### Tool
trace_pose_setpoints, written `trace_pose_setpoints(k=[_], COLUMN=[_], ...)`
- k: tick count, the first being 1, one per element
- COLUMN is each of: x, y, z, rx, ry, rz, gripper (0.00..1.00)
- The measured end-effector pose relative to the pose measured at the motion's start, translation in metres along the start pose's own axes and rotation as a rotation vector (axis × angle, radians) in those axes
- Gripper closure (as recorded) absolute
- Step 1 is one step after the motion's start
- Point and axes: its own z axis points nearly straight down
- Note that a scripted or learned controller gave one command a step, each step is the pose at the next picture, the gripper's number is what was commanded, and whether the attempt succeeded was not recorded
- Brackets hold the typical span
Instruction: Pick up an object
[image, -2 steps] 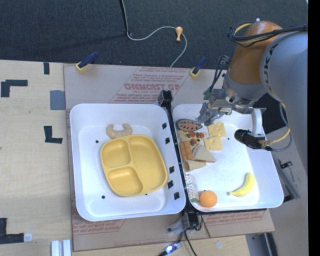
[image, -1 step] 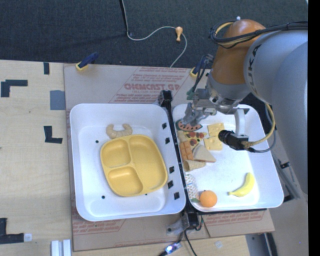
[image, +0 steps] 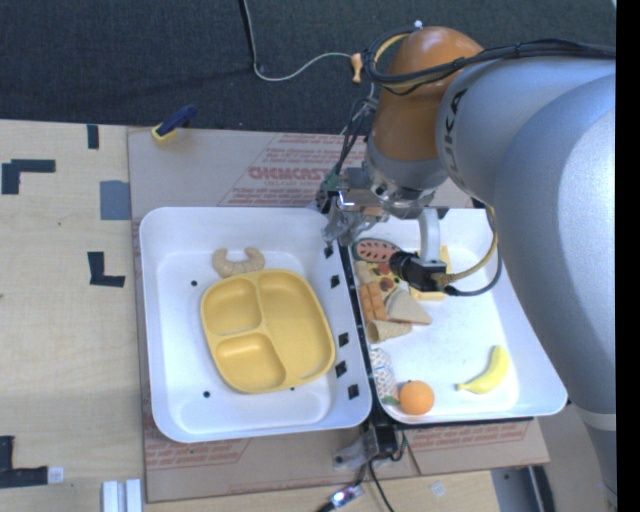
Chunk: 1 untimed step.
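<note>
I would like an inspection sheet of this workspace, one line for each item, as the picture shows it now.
Surface: cardboard sheet under two white bins, left bin and right bin.
Job's things: yellow divided plate and tan ring-shaped piece in the left bin; orange, banana and a pile of toy food in the right bin.
Clutter: yellow and blue clip at the cardboard's far edge.
Grippers: gripper over the toy food pile; fingers hidden.
Cables: white cable on the dark floor; black cables on the arm.
Surroundings: wooden bench with dark marks.

Bulky grey arm (image: 545, 150), glossy orange band (image: 425, 85), black cables.
</note>
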Motion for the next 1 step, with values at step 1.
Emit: trace_pose_setpoints(k=[1], x=[0.0217], y=[0.0047], z=[-0.0212], rx=[-0.001], ry=[0.000], rz=[0.003], gripper=[1.00])
